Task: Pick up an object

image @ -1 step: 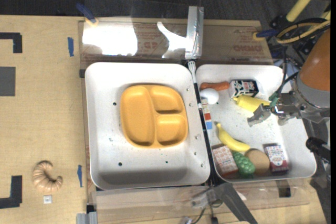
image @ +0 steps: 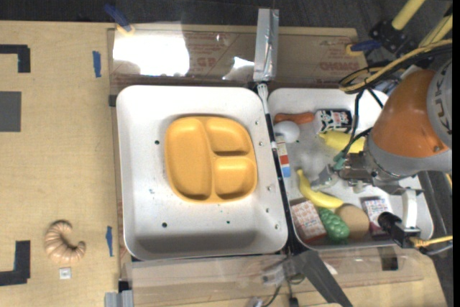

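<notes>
Orange-banded arm (image: 413, 127) fills right edge, gripper (image: 343, 170) low over right bin (image: 316, 98) clutter; finger state: cannot tell. Descent-to-grasp step (my judgement). Next: settle onto banana (image: 316, 195), close.

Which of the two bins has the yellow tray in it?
The left bin: the divided yellow tray sits in its middle. The right bin holds small items such as a banana, with the gripper above them.

Grey KUKA arm (image: 431, 127) with broad orange band, black lettering on casing, black and yellow cables trailing.
</notes>
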You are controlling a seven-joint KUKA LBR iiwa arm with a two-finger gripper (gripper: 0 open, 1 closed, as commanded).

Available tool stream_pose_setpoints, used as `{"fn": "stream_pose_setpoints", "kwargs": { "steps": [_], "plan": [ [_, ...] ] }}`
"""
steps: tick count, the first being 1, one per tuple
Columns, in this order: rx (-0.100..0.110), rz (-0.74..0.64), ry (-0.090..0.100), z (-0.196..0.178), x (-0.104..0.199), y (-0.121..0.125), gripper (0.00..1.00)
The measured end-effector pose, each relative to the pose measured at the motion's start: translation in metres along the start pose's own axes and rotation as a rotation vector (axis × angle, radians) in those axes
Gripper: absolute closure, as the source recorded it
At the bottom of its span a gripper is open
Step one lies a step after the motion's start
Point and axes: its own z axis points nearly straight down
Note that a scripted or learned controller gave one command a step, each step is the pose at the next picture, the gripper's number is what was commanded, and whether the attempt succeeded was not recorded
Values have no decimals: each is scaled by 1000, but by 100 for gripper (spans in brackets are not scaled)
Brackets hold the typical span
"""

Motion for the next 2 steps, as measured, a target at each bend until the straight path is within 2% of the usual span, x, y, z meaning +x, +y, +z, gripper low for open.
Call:
{"fn": "stream_pose_setpoints", "kwargs": {
  "steps": [1, 2],
  "plan": [
    [4, -216, 1, 19, 14, 63, 0],
    [1, -129, 1, 23, 3, -20, 0]
  ]
}}
